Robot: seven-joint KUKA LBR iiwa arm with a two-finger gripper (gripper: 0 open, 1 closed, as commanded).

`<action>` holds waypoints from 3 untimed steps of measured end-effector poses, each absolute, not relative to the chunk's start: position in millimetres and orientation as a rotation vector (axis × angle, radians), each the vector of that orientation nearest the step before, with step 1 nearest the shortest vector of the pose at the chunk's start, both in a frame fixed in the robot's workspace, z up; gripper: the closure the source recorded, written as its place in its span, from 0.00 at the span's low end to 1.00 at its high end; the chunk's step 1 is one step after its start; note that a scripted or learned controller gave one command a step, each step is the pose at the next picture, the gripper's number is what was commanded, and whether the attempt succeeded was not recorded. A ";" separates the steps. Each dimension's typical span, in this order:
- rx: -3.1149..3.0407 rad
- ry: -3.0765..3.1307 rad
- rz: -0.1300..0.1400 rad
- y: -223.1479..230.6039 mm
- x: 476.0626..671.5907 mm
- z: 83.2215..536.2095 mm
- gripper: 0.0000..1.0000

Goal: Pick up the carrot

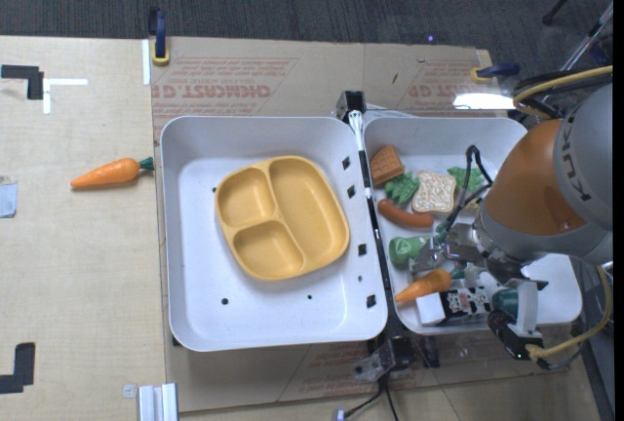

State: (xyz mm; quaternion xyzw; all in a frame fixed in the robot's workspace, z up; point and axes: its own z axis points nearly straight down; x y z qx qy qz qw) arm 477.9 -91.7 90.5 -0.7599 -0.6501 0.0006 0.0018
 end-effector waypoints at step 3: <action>-2.849 -1.324 0.003 -91.6 487.4 191.2 0.00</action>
